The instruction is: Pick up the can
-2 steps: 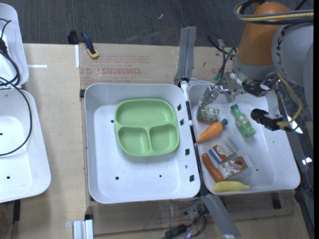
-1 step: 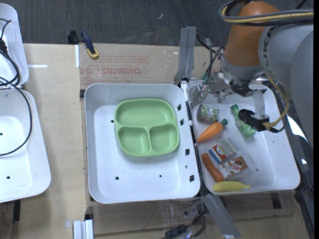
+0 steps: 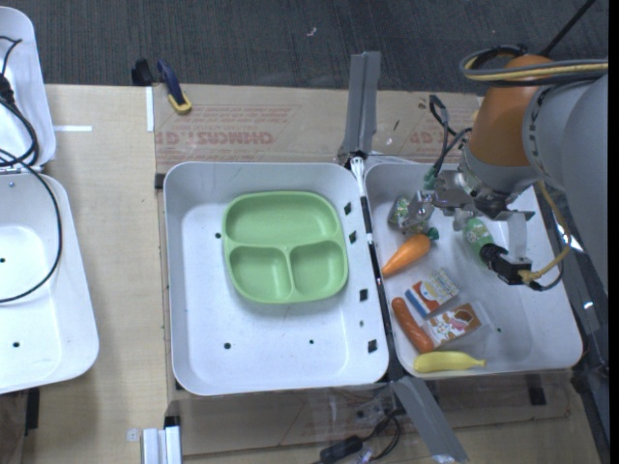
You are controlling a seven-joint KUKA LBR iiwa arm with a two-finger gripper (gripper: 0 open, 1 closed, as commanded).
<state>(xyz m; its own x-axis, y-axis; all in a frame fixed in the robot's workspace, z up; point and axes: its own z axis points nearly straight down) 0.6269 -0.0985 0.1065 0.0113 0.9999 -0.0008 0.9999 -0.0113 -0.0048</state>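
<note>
1. Two shallow white bins sit side by side on the tabletop; the left bin holds a green divided plate with three compartments, lying flat near its middle.
2. The right bin is the landmark for the rest. In its upper left part lies a greenish, shiny object that looks like the can, on its side, close to the wall shared with the left bin.
3. The gripper hangs over the upper part of the right bin, just beside the can on its right. The view does not settle whether it touches the can, and I cannot tell how far the jaws are parted or whether anything sits between them.
4. A second small greenish object, too blurred to name, lies right of the gripper, next to a black part of the arm's fittings.
5. A toy carrot lies tilted just below the can, orange body with a green top.
6. Lower in the right bin are a small printed carton, a red sausage-shaped toy and a flat printed packet.
7. A yellow banana lies along the right bin's lower wall.
</note>
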